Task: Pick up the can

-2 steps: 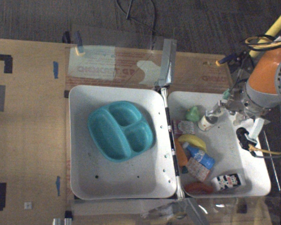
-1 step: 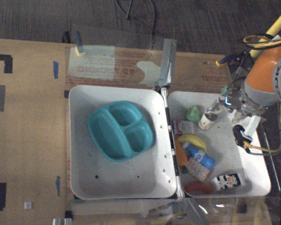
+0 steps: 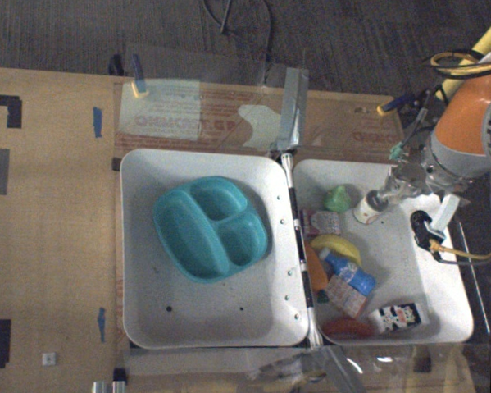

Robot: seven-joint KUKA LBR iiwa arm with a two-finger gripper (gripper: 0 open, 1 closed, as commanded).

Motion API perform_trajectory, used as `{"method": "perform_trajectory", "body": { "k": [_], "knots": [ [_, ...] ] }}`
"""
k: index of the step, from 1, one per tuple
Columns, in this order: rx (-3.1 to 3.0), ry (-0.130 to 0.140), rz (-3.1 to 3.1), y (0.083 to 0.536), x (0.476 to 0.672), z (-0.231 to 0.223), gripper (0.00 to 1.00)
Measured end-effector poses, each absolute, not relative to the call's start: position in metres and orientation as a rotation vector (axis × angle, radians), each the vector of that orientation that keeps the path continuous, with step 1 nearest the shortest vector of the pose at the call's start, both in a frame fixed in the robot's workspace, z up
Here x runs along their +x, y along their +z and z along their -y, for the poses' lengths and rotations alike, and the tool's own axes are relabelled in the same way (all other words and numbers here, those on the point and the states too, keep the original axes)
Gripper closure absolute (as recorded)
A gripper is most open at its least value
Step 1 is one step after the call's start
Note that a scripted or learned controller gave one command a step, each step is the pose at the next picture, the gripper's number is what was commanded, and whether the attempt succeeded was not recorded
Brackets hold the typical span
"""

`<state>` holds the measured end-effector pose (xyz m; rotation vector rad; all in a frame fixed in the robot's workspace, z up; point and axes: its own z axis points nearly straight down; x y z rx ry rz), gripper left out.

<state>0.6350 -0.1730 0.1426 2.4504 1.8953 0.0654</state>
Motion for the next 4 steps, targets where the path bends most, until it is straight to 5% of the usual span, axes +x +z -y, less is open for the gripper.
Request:
{"method": "perform_trajectory", "body": {
  "k": [1, 3, 4],
  "knots": [
    [2.451, 0.063, -1.897, 0.142, 0.634, 0.173, 0.00],
    [2.445, 0.056, -1.907, 0.127, 0.646, 0.154, 0.00],
    [2.484, 0.002, -1.919, 0.185, 0.629, 0.145, 0.00]
  ]
}}
